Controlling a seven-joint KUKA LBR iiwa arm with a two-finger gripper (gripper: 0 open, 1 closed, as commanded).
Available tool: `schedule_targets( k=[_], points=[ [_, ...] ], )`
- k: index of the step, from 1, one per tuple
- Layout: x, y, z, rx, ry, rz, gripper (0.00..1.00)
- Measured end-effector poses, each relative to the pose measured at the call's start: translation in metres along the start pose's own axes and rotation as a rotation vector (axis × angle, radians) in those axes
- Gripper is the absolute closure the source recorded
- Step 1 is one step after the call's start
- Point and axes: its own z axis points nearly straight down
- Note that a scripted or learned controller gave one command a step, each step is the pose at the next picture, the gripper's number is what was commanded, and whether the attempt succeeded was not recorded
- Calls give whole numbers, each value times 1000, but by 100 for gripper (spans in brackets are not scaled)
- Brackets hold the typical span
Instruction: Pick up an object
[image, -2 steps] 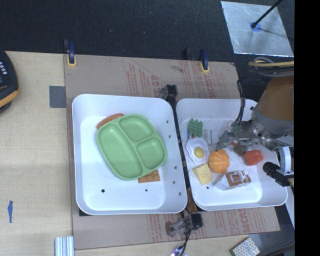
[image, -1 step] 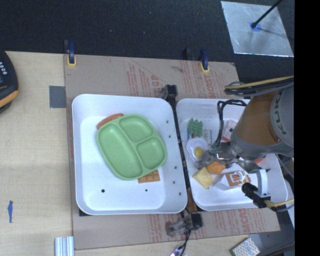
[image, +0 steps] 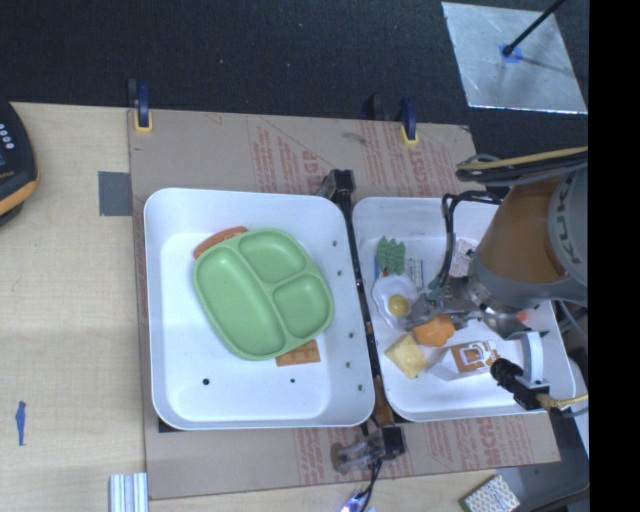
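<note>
Arm low in the right bin, gripper among the small objects

The gripper (image: 447, 298) sits in the right bin (image: 470, 405), just above an orange round object (image: 433, 332); whether it is spread or pinching anything cannot be told. Around the orange object: a pale yellow block (image: 406, 355) just below-left, a small yellow ball (image: 398, 306) in clear wrap up-left, a green packet (image: 390, 256) further up, a printed card (image: 470, 355) to its lower right. Well left of it, the left bin (image: 170, 390) holds a green divided plate (image: 264, 291) lying over two orange pieces
</note>
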Motion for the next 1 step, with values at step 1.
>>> schedule_targets(
  k=[1],
  points=[
    [73, 69, -95, -15, 4, -5, 100]
  ],
)
